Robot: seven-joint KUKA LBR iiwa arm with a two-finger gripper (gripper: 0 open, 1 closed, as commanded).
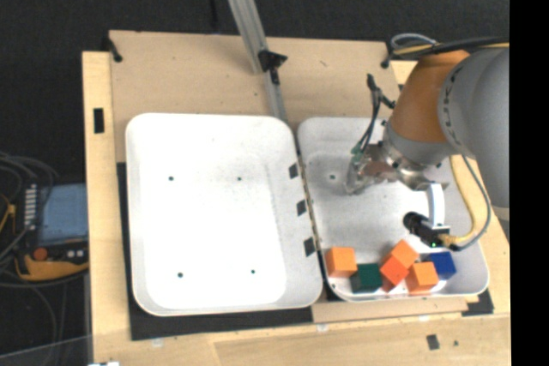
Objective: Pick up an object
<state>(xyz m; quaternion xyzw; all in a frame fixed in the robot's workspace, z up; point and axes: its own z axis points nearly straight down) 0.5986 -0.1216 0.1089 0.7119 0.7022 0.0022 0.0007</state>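
Jaws over bare right bin floor, grip state unclear, blocks clustered along near wall, well apart

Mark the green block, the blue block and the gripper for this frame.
green block (369,277): camera view, its top face.
blue block (444,264): camera view, its visible top.
gripper (358,178): camera view, at the fingertips over the right bin's floor.

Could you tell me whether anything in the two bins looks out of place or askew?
Nothing looks spilled or damaged. The blocks are all crowded along the right bin's near edge: an orange block, a green block, two more orange ones and a blue block. The gripper is over bare floor.
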